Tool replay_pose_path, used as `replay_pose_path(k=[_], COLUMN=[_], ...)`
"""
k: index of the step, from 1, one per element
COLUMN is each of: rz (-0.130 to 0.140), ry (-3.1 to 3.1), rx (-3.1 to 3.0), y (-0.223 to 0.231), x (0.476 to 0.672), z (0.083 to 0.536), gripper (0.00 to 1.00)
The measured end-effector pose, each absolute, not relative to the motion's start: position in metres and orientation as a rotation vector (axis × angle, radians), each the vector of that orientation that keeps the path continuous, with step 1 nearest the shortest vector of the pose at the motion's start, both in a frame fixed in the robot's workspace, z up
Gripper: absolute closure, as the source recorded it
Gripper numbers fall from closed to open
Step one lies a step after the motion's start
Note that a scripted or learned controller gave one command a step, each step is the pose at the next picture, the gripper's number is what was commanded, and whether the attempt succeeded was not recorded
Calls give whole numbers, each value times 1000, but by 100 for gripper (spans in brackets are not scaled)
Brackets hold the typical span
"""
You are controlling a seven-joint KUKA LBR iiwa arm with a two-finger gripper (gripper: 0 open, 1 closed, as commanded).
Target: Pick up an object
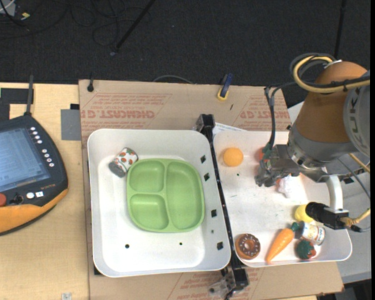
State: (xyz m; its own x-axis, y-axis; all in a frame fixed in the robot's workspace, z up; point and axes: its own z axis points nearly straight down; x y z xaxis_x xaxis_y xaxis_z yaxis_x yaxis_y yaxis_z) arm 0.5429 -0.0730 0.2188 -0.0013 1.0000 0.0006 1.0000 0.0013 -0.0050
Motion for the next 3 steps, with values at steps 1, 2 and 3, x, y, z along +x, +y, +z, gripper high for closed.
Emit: replay_pose_path(k=[1, 2, 3], rz=[5, 4, 5], ry=[-2220, -2219, -2219], rx=[-2216, -2218, -2217], y=[-76, -75, -65], x=[535, 537, 535], z=[225, 233, 235], gripper=[100, 100, 100])
